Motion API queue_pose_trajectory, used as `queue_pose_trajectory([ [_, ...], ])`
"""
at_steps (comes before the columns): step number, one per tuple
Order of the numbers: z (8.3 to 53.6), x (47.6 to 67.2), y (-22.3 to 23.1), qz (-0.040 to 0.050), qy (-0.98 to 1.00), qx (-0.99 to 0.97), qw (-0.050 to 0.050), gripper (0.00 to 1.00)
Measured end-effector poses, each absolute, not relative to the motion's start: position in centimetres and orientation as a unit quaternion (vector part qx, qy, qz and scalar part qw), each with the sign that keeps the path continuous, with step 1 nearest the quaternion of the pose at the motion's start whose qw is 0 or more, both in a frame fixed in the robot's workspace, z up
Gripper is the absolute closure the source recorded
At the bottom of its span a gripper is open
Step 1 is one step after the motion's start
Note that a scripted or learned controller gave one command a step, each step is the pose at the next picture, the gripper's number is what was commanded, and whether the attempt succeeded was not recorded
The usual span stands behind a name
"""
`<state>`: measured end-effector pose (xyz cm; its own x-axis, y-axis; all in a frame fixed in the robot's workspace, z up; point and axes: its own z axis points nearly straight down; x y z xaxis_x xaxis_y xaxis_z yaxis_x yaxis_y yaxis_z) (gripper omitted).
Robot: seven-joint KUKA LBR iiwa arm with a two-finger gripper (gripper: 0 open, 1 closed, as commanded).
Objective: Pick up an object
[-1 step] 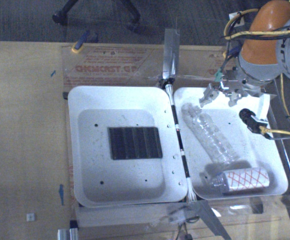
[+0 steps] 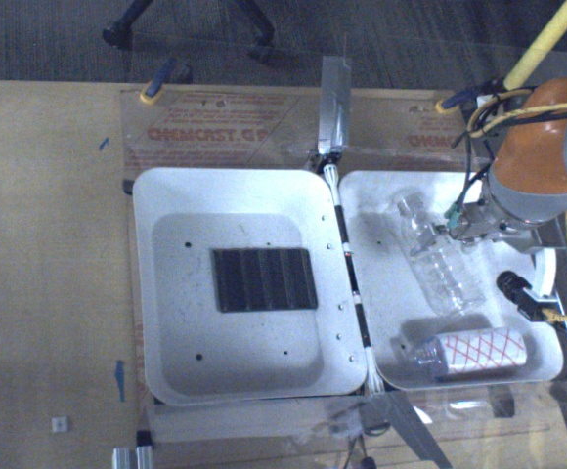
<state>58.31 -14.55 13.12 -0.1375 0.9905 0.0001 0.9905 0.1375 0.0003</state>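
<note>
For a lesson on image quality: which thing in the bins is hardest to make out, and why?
Camera view: the clear bottle in the right bin nearly vanishes, see-through against white; the patterned bottle and dark ridged block stand out sharply.

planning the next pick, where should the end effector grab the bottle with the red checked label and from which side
Grip the labelled bottle across its wrapped middle, coming straight down from above. It lies on its side along the right bin's near wall, clear cap end pointing left, so the round body offers two opposite sides there. The far side is open; the wall crowds the near one, so finger room may be tight.
</note>
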Motion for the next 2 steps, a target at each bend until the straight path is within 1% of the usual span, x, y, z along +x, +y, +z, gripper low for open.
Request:
queue_pose_trajectory([
  [1, 9.0, 58.1, -13.4, 0.002, 0.797, 0.603, 0.003, 0.0],
  [2, 10.1, 58.0, -13.8, 0.0004, 0.796, 0.606, 0.003, 1.0],
])
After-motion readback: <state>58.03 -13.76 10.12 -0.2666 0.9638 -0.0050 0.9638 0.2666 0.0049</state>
